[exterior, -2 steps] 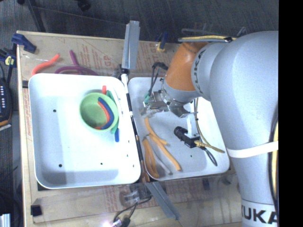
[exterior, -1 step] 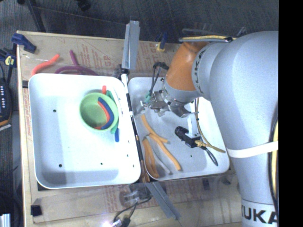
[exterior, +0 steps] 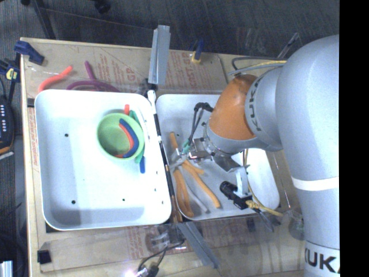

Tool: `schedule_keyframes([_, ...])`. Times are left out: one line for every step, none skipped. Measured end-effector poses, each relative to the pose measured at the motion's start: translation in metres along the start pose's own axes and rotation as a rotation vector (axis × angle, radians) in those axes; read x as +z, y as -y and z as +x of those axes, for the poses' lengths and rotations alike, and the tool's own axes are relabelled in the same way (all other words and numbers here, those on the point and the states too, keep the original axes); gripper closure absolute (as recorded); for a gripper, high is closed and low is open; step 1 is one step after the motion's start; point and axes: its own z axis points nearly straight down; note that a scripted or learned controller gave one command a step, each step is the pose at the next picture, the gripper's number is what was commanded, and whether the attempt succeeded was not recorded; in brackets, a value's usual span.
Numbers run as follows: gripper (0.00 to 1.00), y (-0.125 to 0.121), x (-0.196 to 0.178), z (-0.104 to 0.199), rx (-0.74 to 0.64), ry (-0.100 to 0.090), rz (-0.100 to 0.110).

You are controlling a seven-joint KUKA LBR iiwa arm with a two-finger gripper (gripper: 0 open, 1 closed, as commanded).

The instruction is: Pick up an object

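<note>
My gripper (exterior: 187, 150) reaches down into the left part of the right bin (exterior: 179, 105), just above a pile of long orange and wood-coloured utensils (exterior: 183, 190). One orange utensil (exterior: 206, 188) lies slanted toward the bin's front. The wrist hides where the gripper meets the pile, and I see nothing lifted. In the left bin (exterior: 63, 178) sits a green bowl (exterior: 114, 136) with red, blue and green utensils (exterior: 131, 137) in it.
The grey arm with its orange band (exterior: 236, 117) covers the right half of the right bin. A metal bar (exterior: 158, 53) stands at the back between the bins. Pink and orange cords (exterior: 81, 79) lie on the bench behind the left bin.
</note>
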Motion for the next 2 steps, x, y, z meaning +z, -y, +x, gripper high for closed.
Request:
schedule_keyframes([1.0, -0.001, -0.01, 0.002, -0.01, -0.002, 0.002])
schedule_keyframes([1.0, -0.034, -0.109, 0.011, -0.032, -0.011, 0.002])
